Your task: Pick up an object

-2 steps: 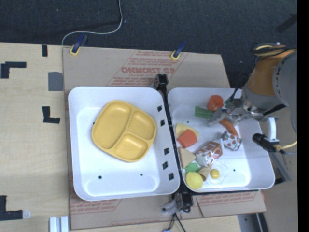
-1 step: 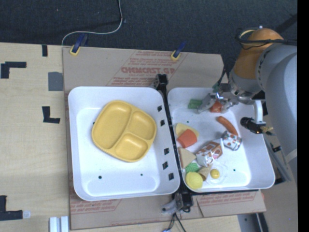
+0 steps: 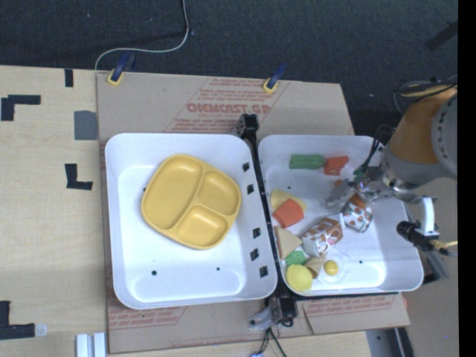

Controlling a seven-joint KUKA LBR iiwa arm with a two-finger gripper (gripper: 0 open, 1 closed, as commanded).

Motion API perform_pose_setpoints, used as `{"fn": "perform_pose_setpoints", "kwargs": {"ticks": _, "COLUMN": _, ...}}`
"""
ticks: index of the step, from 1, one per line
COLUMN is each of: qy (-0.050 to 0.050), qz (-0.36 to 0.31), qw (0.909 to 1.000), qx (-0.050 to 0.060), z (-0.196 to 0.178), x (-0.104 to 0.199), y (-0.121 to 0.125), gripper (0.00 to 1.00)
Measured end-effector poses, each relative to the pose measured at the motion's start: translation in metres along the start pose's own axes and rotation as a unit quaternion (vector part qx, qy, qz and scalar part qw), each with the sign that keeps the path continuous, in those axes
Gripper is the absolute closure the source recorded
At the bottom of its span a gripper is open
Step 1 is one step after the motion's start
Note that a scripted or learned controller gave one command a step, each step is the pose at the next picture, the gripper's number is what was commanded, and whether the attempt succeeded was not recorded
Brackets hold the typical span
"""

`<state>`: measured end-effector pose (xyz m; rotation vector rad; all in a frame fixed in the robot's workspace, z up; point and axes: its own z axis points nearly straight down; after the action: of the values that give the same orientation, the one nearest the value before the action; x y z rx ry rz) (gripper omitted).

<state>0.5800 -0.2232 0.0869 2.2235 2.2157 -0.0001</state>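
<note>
**A:** So the fingers (image 3: 349,192) are sitting low in the right bin (image 3: 394,274), and I honestly cannot tell how far they're spread or whether anything is between them, it's too blurry there. A patterned cup (image 3: 358,216) is lying just below them, maybe touching.

**B:** Yeah, and that's the worry. Stuff is crowding in: an orange block (image 3: 336,164) just above, a green block (image 3: 307,161) beyond it, a patterned pack (image 3: 323,234) below-left. I'm guessing a close could be pinching two things, or nudging the cup away so it's grabbing air.

**A:** The cup looks tipped too, so it might be rolling out. The yellow plate (image 3: 192,200) in the left bin (image 3: 126,274) is sitting well apart, no risk there.
</note>
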Motion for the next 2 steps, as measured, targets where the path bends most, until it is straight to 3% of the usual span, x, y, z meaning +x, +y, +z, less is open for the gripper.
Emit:
{"fn": "perform_pose_setpoints", "kwargs": {"ticks": 1, "qy": 0.000, "qz": -0.005, "qw": 1.0000, "qx": -0.001, "z": 0.001, "x": 0.048, "y": 0.056, "gripper": 0.00}}
{"fn": "perform_pose_setpoints", "kwargs": {"ticks": 2, "qy": 0.000, "qz": -0.002, "qw": 0.9999, "qx": 0.016, "z": 0.005, "x": 0.118, "y": 0.083, "gripper": 0.00}}
